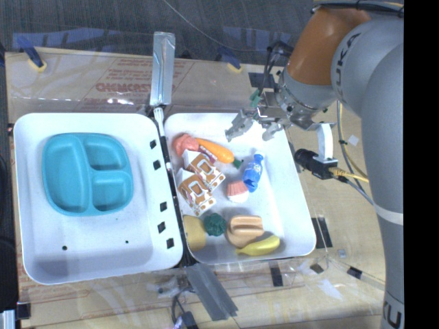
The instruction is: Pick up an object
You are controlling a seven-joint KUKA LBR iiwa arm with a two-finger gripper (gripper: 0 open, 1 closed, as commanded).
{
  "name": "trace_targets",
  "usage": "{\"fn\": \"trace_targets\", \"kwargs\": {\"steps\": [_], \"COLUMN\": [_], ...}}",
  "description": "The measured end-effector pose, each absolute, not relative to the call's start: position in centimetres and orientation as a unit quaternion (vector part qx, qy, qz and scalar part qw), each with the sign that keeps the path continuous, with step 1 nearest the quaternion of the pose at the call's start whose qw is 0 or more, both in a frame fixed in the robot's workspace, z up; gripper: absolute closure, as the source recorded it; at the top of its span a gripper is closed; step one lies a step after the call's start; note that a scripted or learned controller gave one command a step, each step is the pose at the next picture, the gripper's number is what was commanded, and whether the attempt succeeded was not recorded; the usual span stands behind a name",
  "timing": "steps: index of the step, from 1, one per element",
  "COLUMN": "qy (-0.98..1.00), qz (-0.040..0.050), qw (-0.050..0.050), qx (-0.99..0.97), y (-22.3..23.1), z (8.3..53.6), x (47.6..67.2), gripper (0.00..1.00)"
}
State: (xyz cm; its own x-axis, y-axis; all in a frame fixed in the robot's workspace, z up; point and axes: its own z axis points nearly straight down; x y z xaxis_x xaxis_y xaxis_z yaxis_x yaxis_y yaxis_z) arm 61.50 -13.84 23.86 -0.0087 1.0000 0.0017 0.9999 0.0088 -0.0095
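The two-finger gripper (255,127) was observed spread open and empty over the right white bin's (293,204) far edge. The orange plastic carrot (215,150) was noted nearest, just to its near-left, long axis slanting left-far to right-near.

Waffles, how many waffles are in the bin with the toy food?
2. One waffle lies near the middle of the right bin, just below the carrot. The other waffle overlaps it lower left, by the divider. More could hide under the pile.
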Motion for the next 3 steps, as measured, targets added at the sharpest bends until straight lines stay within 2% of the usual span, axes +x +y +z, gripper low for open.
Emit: {"fn": "trace_targets", "kwargs": {"steps": [1,2,3], "qy": [-0.741,-0.821,-0.871], "qz": [-0.0048,0.0005,-0.0039], "qw": [-0.007,0.000,-0.012], "qx": [-0.672,-0.571,-0.490], "y": [-13.2,-13.1,-12.0], "z": [13.4,14.5,12.9], "x": [60.2,64.6,64.2], "gripper": [0.00,0.00,0.00]}}
